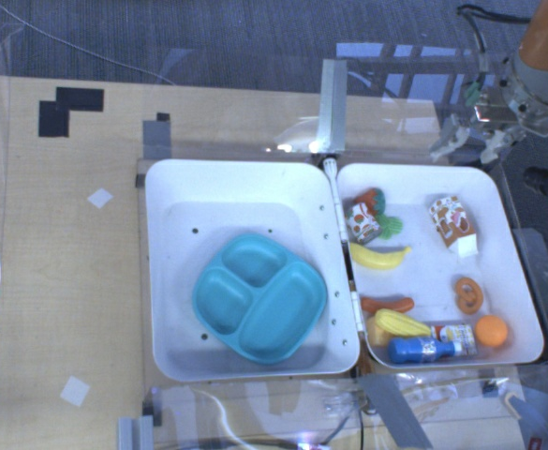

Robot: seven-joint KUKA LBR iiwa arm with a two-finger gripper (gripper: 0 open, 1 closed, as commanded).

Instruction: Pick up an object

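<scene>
Your gripper (468, 139) hung just beyond the right bin (508, 216) far rim, fingers spread, nothing held, banana (379, 256) inside

We look down from one fixed camera set above the counter (58, 251), tilted so the far edge runs along the top of the frame and dark carpet (208, 17) shows beyond it. From this middling height we take in both white bins whole, the left bin (161, 251) and the right bin (498, 195) side by side. The arm (536, 54) comes in at the upper right corner, cut off by the frame.
</scene>
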